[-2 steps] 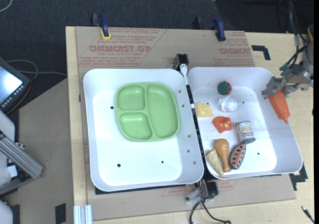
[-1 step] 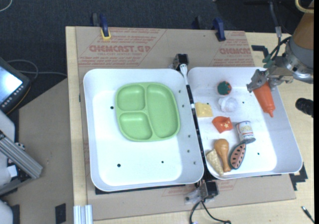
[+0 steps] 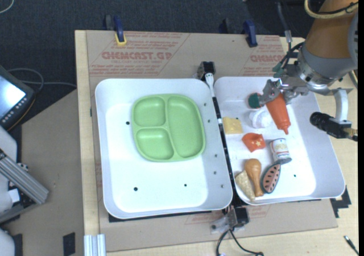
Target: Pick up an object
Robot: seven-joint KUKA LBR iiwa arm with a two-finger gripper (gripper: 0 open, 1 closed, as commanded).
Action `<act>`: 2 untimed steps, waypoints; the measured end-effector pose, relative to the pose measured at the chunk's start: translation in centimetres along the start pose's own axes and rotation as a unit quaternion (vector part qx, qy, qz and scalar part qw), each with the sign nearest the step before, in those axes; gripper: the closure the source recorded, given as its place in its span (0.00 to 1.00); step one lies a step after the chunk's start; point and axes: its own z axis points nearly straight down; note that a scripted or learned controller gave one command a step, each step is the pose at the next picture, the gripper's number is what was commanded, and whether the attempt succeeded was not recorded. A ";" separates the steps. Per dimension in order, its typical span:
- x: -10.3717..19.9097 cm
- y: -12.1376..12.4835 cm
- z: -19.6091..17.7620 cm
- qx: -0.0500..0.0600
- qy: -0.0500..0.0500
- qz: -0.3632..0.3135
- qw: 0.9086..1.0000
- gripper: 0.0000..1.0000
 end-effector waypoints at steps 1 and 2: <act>3.0 1.6 0.6 -0.002 -0.002 0.001 1.000 1.00; 2.7 1.8 -1.4 -0.003 -0.002 0.002 1.000 1.00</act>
